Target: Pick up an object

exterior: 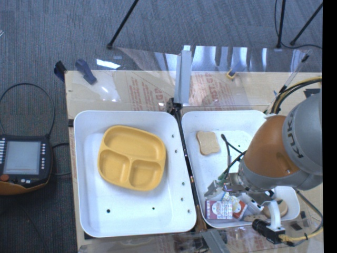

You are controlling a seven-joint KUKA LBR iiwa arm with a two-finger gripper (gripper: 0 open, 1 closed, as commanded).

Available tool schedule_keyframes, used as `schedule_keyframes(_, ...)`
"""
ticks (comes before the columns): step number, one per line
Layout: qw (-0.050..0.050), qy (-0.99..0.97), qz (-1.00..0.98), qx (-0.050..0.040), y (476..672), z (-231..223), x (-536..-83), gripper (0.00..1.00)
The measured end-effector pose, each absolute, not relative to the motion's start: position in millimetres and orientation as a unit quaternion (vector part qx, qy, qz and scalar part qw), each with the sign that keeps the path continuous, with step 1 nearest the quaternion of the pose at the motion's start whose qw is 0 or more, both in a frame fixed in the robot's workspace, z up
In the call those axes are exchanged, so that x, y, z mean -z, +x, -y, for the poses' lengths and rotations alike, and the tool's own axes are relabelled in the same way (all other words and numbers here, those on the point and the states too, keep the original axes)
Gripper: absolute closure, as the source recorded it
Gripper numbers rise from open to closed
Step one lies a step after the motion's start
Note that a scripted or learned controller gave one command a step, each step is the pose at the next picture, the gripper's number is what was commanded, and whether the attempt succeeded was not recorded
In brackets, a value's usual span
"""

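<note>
My gripper (230, 193) is low in the right bin (192, 157), over its front part, under the orange wrist band. It hangs just above a red and white carton (220, 209) lying flat near the bin's front edge. A tan slice of bread (208, 142) lies at the back left of the same bin, apart from the gripper. A round tan piece (280, 208) sits at the front right, partly behind the arm. I see nothing between the fingers.
The left bin (92, 204) holds a yellow divided tray (131, 157). A clear panel and a grey post (182, 80) stand behind the bins. A teach pendant (22, 159) lies on the floor at the left. Cables (292, 86) run at the right.
</note>
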State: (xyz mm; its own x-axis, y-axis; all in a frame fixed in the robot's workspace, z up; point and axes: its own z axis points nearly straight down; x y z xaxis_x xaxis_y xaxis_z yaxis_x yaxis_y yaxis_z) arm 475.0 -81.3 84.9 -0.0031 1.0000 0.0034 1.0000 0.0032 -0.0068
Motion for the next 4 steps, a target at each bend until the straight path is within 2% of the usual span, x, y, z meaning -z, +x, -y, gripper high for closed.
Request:
schedule_keyframes(1, -0.002, -0.706, 0.708, 0.0017, 588.0, 73.4, -189.6, 0.00)
schedule_keyframes(2, 0.005, -0.706, 0.709, -0.0046, 626.3, 80.1, -88.1, 0.00)
schedule_keyframes(3, 0.003, -0.703, 0.711, -0.0030, 629.3, 78.5, -100.9, 1.00)
schedule_keyframes(4, 0.003, -0.703, 0.712, -0.0032, 629.2, 77.9, -100.6, 0.00)
